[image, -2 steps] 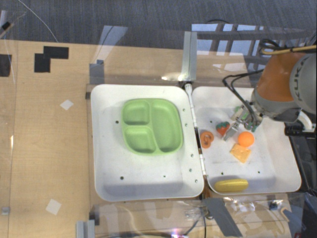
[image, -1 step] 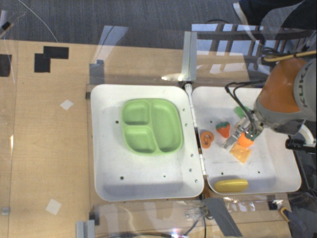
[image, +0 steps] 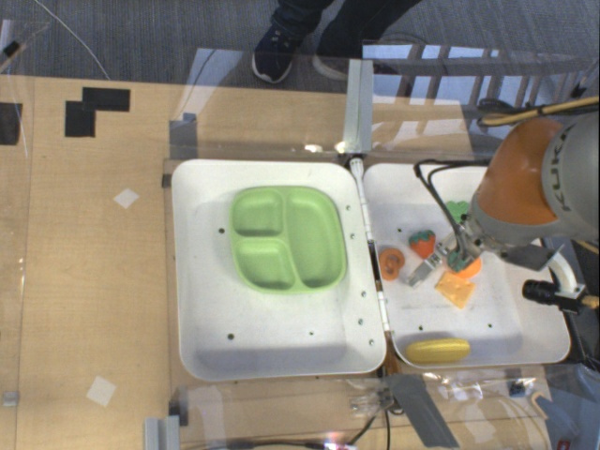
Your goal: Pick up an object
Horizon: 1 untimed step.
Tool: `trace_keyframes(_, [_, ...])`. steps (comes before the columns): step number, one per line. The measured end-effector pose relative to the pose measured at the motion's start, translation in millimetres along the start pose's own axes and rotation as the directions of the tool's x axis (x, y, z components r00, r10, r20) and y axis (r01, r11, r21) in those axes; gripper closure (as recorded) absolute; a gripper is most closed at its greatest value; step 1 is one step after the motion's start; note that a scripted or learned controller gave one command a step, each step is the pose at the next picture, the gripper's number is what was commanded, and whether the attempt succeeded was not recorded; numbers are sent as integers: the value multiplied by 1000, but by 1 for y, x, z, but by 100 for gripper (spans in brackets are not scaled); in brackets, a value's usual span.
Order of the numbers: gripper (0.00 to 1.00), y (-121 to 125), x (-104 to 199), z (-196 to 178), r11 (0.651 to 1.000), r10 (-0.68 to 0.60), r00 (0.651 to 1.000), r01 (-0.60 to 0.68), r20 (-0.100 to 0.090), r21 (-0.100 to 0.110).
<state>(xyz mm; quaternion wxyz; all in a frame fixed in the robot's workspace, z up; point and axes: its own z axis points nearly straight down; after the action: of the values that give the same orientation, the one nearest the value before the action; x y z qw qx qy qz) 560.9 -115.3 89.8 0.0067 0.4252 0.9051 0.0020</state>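
In the right bin [image: 497, 340] lie several toy foods: a strawberry [image: 424, 242], an orange round slice [image: 391, 262], an orange piece [image: 466, 267], a yellow cheese wedge [image: 456, 291], a green item [image: 457, 211] and a yellow banana-like piece [image: 437, 350] at the front. My gripper [image: 429, 271] hangs low in this bin, just left of the orange piece and right of the round slice. Nothing shows between its fingers.
The left bin [image: 202, 326] bears a green divided plate [image: 285, 238]. A metal divider [image: 370, 251] separates the bins. A black cable [image: 433, 187] loops over the right bin's back. A person's shoe [image: 275, 51] stands beyond the bench.
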Motion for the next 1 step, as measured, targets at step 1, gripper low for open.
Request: trace_keyframes(1, [0, 0, 18, 0, 978, 209, 978, -209, 1, 0])
